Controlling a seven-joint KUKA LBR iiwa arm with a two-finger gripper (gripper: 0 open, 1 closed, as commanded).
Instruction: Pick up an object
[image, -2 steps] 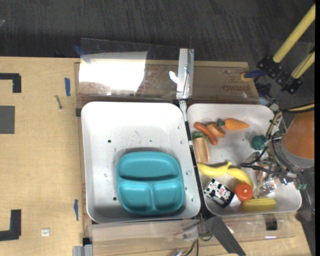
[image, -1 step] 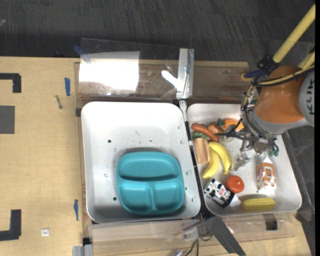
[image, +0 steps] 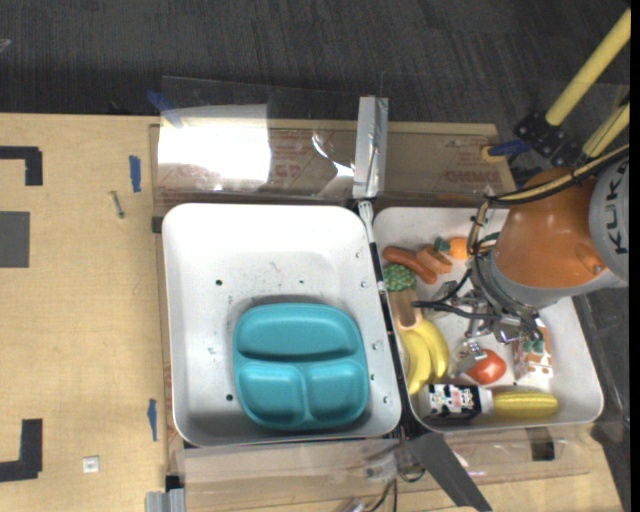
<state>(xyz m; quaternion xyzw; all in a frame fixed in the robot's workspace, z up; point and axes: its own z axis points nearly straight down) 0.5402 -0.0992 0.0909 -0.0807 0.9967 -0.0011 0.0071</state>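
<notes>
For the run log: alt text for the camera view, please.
The arm's gripper hangs low over toy food in the right bin: bananas, a tomato, a hot dog. The left bin holds a teal divided tray.

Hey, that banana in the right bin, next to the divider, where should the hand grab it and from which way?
Probably the middle of the banana, coming straight down from above. It lies flat, running lengthwise along the right bin's left wall, so the fingers should close across its narrow width. The wall on one side and the tomato-like red item nearby leave little room for a side approach.
</notes>
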